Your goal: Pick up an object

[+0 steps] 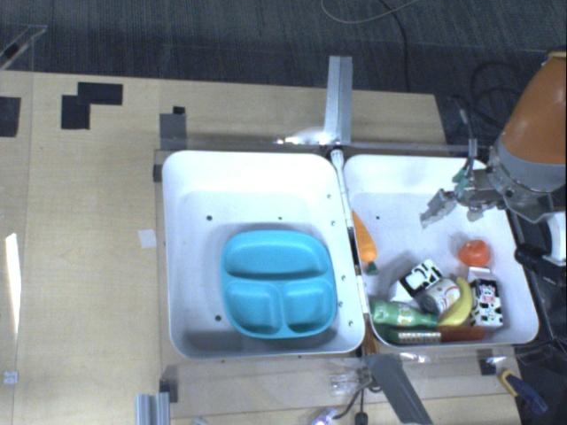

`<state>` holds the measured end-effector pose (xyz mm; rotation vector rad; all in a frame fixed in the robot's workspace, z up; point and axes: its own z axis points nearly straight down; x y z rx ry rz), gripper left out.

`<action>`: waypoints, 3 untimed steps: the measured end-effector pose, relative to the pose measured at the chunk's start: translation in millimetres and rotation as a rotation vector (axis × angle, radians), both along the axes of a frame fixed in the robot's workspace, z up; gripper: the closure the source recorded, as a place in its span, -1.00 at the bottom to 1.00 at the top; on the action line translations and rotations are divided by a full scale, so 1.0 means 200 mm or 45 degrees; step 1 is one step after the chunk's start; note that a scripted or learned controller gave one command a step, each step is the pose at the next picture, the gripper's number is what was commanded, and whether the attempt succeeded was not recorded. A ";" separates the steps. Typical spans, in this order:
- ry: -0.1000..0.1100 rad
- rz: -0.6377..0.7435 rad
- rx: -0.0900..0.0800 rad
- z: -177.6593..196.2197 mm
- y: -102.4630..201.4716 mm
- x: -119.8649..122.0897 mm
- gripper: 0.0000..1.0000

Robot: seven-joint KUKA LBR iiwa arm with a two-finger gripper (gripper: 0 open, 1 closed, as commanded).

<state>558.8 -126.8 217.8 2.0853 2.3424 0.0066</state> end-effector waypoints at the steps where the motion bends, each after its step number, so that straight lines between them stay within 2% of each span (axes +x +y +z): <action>1: 0.002 -0.114 -0.001 -0.12 -0.39 0.13 -1.00; 2: -0.007 -0.109 -0.002 -0.06 -0.39 0.14 1.00; 3: -0.006 -0.109 -0.002 -0.06 -0.39 0.14 -1.00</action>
